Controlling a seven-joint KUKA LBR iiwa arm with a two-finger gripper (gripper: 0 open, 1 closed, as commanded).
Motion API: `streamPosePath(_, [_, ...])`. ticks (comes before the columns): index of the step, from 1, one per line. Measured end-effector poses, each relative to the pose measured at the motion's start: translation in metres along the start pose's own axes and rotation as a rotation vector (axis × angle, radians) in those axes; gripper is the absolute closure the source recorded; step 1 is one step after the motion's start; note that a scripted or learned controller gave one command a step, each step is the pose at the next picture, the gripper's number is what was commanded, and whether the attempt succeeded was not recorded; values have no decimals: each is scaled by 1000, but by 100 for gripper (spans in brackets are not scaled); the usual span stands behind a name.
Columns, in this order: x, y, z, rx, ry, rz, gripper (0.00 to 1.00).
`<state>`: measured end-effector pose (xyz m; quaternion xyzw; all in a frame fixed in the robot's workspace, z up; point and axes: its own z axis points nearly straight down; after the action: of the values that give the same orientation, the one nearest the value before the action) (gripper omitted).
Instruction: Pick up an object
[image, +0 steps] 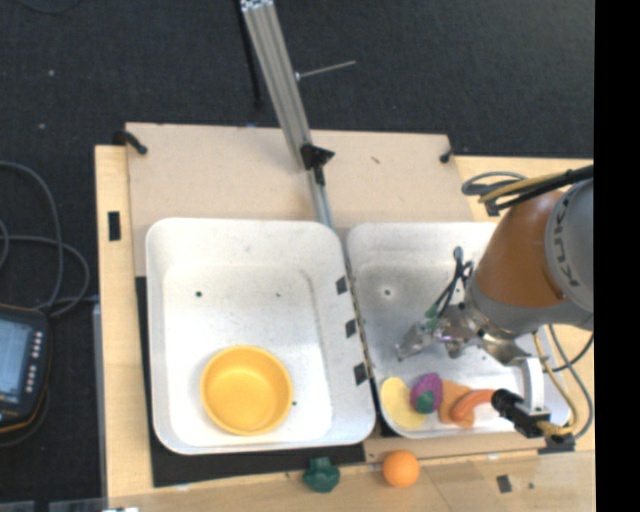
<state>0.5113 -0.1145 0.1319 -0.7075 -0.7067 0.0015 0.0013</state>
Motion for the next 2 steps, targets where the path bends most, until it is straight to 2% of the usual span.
streamPosePath(1, [-1,0,32,-4,-1,0,0])
streamPosePath(2, [-2,2,20,-10,-1,4,100])
